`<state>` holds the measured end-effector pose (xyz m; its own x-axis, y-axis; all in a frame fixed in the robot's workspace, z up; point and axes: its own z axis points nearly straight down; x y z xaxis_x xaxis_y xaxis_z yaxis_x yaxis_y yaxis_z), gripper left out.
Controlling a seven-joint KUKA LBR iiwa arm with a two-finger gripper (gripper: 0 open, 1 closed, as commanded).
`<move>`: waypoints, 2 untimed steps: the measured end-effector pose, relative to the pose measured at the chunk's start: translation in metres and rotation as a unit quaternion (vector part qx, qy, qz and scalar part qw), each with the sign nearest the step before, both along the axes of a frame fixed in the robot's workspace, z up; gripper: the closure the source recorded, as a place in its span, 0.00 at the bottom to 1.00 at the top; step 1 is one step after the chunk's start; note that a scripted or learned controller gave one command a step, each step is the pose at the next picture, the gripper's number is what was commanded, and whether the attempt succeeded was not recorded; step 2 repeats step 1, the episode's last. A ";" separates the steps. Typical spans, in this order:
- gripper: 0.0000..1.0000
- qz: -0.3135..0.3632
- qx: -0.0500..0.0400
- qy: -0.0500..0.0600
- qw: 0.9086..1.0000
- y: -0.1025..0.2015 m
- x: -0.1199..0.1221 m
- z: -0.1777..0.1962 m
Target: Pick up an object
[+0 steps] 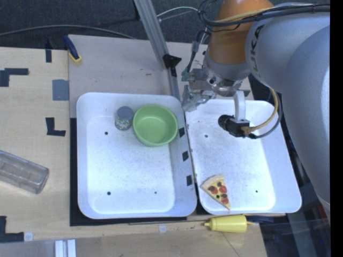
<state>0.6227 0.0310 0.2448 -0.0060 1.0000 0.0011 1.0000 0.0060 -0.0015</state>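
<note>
A green bowl sits at the back right of the left bin, with a small grey-lidded jar just to its left. A pizza slice toy lies near the front left corner of the right bin. My gripper hangs over the back left corner of the right bin, close to the divider between the bins and just right of the bowl. Nothing is visible between its fingers.
A yellow mustard bottle lies on the bench in front of the right bin. A clear plastic container lies at the far left. A slanted metal pole rises behind the bins. The arm covers the upper right.
</note>
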 end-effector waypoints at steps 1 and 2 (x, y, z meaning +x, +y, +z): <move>1.00 0.000 0.000 0.001 1.000 0.053 0.002 -0.015; 1.00 0.000 0.000 0.001 1.000 0.053 0.002 -0.015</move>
